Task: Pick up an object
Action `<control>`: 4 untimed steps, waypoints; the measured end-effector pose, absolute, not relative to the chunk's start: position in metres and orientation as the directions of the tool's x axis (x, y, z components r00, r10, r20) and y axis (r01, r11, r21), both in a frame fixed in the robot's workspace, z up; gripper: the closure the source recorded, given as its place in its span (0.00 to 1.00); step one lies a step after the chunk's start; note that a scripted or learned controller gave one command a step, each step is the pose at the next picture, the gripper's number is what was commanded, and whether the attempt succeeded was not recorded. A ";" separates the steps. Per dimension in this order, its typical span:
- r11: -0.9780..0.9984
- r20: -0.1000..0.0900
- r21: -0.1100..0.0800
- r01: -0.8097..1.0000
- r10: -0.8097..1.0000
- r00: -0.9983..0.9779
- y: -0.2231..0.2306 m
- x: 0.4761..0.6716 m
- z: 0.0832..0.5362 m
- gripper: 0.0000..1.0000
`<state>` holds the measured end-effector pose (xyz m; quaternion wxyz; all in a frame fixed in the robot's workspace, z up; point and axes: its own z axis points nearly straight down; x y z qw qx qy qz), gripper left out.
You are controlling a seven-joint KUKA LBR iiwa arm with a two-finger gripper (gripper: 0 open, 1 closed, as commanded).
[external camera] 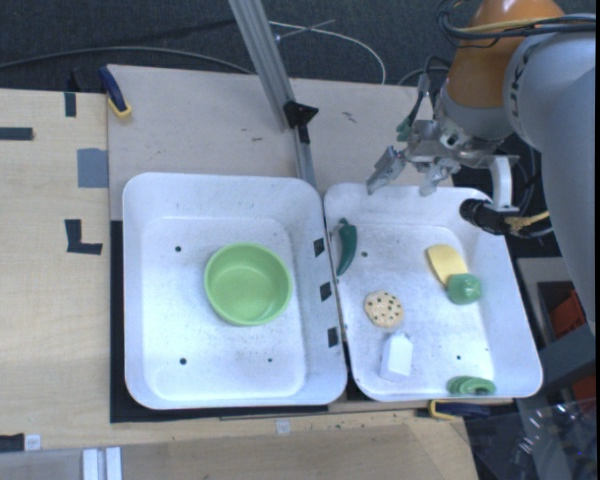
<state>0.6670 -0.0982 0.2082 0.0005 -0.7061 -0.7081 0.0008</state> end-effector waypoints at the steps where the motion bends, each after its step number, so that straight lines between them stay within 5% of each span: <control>1: 0.003 -0.001 -0.002 1.000 1.000 -0.003 -0.098 0.667 0.208 0.00; 3: 0.001 -0.001 -0.002 1.000 1.000 -0.001 -0.105 0.663 0.095 0.00; 4: 0.003 -0.001 -0.002 1.000 1.000 -0.003 -0.104 0.663 0.107 1.00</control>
